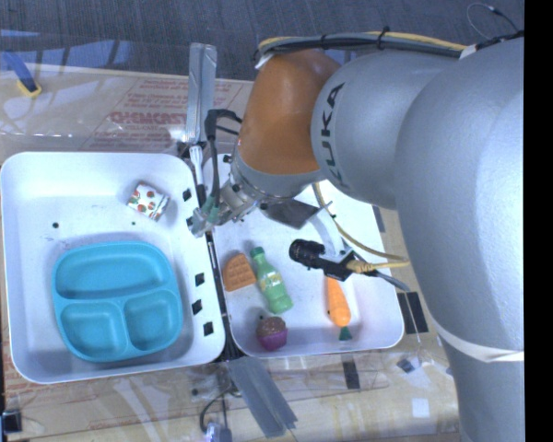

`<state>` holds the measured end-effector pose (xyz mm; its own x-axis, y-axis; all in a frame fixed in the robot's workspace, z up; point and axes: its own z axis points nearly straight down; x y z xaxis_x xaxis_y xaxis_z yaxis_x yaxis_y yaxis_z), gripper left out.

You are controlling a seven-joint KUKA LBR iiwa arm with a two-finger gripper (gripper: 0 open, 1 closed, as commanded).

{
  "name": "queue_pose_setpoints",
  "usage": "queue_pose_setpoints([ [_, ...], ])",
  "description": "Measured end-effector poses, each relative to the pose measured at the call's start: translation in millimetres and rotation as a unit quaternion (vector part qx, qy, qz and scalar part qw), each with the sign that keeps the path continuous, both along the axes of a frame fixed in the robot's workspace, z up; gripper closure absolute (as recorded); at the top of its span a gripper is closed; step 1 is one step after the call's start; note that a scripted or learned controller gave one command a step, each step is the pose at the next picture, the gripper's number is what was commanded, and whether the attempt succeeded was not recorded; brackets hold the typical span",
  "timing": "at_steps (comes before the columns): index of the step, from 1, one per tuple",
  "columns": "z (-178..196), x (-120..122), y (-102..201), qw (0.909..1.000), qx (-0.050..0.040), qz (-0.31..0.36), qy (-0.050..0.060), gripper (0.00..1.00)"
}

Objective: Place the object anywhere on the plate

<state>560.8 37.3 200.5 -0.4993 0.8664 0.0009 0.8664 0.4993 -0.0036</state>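
Jaws: we see them low over the seam where the two bins meet, toward the far end. We cannot tell whether they are apart or together, nor whether anything sits between them.
Arm (396,109): it reaches in from the right and covers the far part of the right bin (380,325).
Bread (238,272): the thing nearest the jaws, in the right bin just beside its left wall.
Bottle (270,282): green, lying on its side beside the bread. Its long axis runs far-left to near-right, with the neck pointing to the far side.
Purple toy (273,331): brown on top, by the right bin's near wall, just near of the bottle.
Carrot (337,304): in the right bin, right of the bottle and apart from it. Its long axis runs far to near, green end nearest us.
Die (147,201): white with red spots, in the left bin (37,191), on the far side of the plate and apart from it.
Plate (69,265): blue, three compartments, in the near half of the left bin.
Task's thing: we cannot tell which of these it is.
Worktop (92,109): carries both bins.
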Motion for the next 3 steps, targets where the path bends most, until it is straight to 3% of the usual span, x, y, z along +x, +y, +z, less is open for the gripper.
queue_pose_setpoints([
  [1,-10,-60,54,0.9907,0.0007,0.136,0.001,1.0],
  [2,22,-19,92,0.9981,0.0001,-0.061,-0.001,1.0],
  [3,-14,-47,100,0.991,0.0005,0.134,0.001,1.0],
])
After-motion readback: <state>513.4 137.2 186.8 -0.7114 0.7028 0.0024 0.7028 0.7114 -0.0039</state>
